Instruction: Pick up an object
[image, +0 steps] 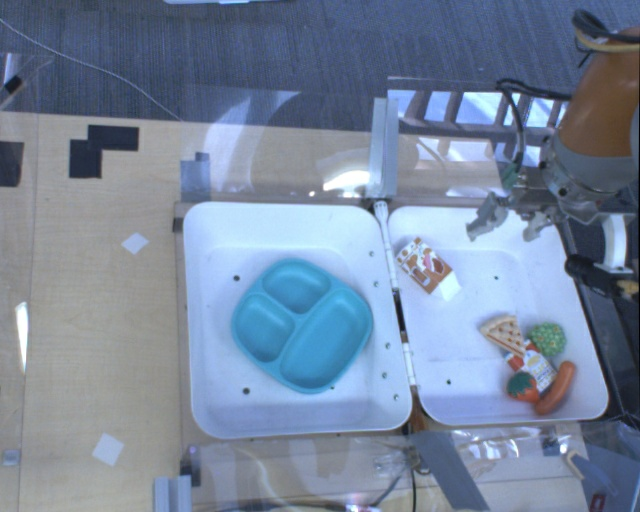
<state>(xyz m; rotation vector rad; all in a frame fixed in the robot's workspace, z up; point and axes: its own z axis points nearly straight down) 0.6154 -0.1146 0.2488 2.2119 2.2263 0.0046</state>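
Wooden bench (90, 330) carries two white bins (200, 330); gripper (508, 218) hangs over right bin's (590, 400) back edge, fingers spread, holding nothing.

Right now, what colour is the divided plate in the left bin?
Light blue divided plastic plate, clearest in the camera view.

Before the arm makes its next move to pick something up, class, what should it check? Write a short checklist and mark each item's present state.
1. Gripper carries nothing: ok, fingers spread, nothing between them.
2. Targets lie in the right bin: ok.
3. Small carton stands apart: ok.
4. Corner cluster has grasp room, green ball and sausage: not ok, crowded.
5. Blue plate sits away in the left bin: ok.
6. Gripper height above the floor: cannot tell.
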